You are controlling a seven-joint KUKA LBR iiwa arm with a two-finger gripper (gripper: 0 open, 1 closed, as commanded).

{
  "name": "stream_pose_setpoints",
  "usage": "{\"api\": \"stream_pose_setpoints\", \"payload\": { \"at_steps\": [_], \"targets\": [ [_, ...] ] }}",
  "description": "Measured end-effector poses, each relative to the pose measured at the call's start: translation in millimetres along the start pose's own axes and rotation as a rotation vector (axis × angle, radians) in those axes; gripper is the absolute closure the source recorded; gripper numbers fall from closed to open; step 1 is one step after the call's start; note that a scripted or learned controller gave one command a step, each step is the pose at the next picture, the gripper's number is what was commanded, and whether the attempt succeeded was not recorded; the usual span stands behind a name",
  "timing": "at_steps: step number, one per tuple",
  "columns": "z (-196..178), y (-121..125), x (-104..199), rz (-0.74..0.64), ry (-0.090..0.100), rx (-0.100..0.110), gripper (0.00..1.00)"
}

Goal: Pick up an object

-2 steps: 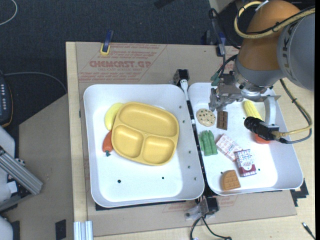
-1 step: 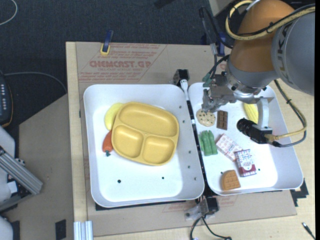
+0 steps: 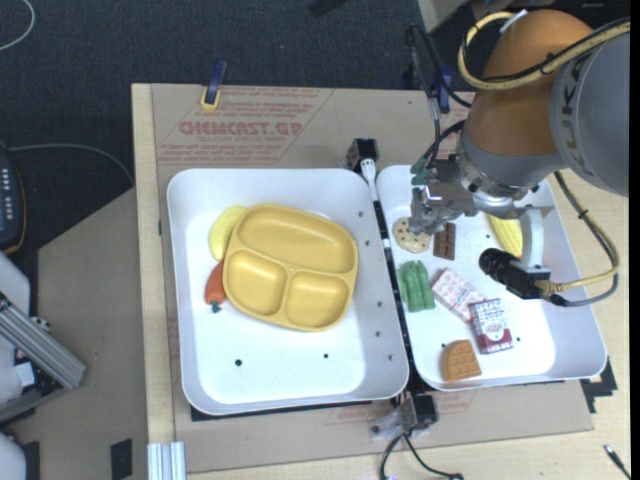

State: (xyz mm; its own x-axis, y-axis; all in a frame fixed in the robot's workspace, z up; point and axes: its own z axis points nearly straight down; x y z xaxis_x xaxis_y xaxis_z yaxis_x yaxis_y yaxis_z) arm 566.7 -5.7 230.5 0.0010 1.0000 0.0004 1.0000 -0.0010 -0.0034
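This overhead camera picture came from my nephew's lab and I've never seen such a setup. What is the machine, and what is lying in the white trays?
One camera, fixed above the bench, looks down at a slant. The grey arm with an orange band is a robot reaching in from the right. Its gripper hangs over the right white bin, near a round tan cracker, and I can't see it holding anything. That bin also has a brown bar, a yellow corn cob, a green block, a pink-and-white packet, a red-and-white packet and a brown toast-like slice. The left white bin holds a yellow divided plastic tray, a yellow banana-like piece and an orange carrot-like piece.
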Motion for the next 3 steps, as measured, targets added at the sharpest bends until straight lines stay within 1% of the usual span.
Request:
{"api": "stream_pose_setpoints", "payload": {
  "at_steps": [1, 2, 3],
  "targets": [
    [4.8, -1.1, -0.6, -0.001, 0.000, -0.001, 1.00],
    [5.0, 14.9, 11.9, -0.003, 0.000, -0.006, 1.00],
    [-4.3, 4.5, 3.0, 0.000, 0.000, -0.003, 1.00]
  ]
}}
